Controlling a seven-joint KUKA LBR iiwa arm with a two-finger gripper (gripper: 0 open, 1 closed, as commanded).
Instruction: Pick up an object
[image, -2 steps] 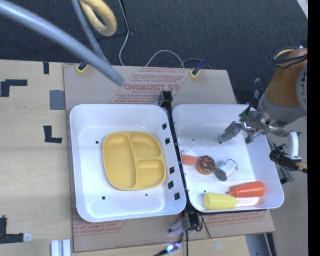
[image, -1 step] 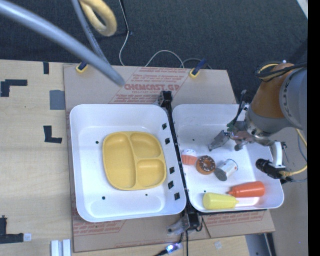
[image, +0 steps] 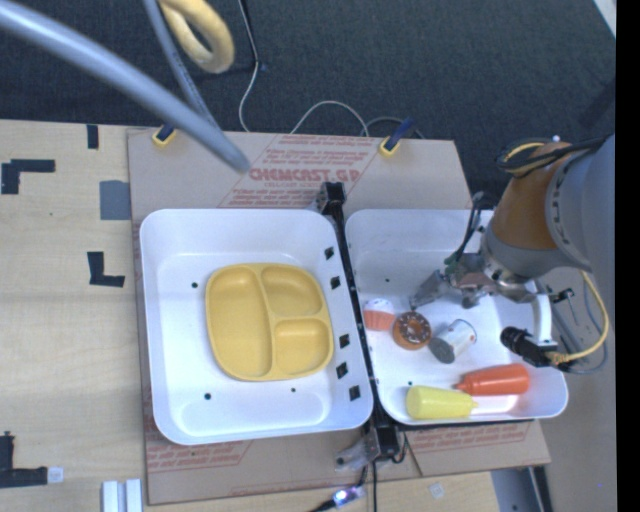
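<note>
My gripper hangs low in the right bin, near the middle of it. Just below and left of it lies a brown donut-like toy. A small grey and white cylinder lies right of the donut, just below the gripper. Left of the donut, a small orange piece rests close to the divider. Along the front wall lie a yellow object and an orange-red object. Nothing can be seen held in the gripper.
The left bin holds a yellow divided plate. A black divider runs between the bins. The arm's orange band and cables hang over the right bin's right side.
</note>
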